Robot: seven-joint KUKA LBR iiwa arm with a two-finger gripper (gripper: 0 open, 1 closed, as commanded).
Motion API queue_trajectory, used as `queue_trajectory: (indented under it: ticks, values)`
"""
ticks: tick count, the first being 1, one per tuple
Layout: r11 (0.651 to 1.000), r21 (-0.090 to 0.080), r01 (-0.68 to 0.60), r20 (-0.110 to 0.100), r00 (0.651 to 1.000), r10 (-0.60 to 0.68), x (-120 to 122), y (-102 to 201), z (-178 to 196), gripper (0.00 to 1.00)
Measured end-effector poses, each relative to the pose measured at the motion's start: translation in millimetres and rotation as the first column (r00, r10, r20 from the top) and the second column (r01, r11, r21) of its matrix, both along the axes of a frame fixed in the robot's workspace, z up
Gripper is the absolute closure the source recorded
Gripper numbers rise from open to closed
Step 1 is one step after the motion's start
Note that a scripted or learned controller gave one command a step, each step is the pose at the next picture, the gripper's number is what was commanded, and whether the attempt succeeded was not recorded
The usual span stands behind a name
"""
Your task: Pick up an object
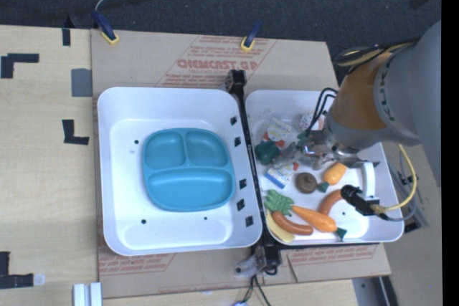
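Glossy white plastic bins [115,154]; smooth blue plastic tray [188,170]; matt cardboard underlay [208,61].

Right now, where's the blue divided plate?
In the left bin, about centred, apart from the toy pile in the right bin.

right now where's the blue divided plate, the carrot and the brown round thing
blue divided plate [189,170], camera view, on the ridge between its compartments
carrot [314,218], camera view, on the middle of its orange body
brown round thing [307,183], camera view, on its top face
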State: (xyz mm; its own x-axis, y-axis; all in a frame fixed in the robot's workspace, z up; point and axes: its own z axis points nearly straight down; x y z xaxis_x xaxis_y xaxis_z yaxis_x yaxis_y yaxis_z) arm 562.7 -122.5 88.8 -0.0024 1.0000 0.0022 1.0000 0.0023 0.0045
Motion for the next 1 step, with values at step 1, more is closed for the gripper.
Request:
queue_trajectory:
  ticks: [1]
  values:
    - [1.0, -0.002, 0.002, 0.011, 1.0, -0.002, -35.6, -24.2, 1.2, 0.0]
